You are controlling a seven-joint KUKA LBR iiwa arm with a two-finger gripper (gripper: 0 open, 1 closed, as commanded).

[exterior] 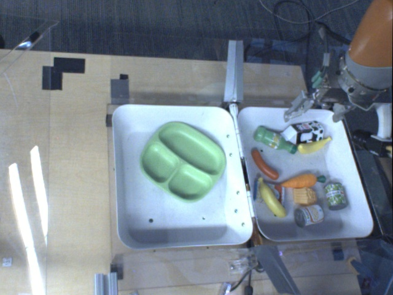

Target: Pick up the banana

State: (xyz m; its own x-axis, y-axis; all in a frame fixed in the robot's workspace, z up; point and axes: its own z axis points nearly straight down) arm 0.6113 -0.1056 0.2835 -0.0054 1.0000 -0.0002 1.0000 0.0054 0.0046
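A grey arm with an orange band reaches in from the right above two shallow white bins set side by side on a wooden bench [73, 165]. Its pincer [307, 106] hangs over the far rim of the right bin [362, 217], fingers spread apart and holding nothing. Two bananas lie in that bin: one banana [314, 145] rests near the far side, just below the pincer and touching a small black-and-white carton [307, 131]; a second banana [271, 198] lies near the bin's left wall, toward the near side. A green bottle [273, 139] lies on its side beside the carton. A red sausage [264, 165] sits between the bottle and the second banana. A carrot [299, 181] lies across the middle of the bin, with a yellow cracker-like block [302, 196] just beneath it. Two small cans, one green-labelled [335, 195] and one silver [309, 214], sit toward the near right corner. The left bin [123, 183] holds a green divided plate [183, 160] of three compartments, lying at an angle
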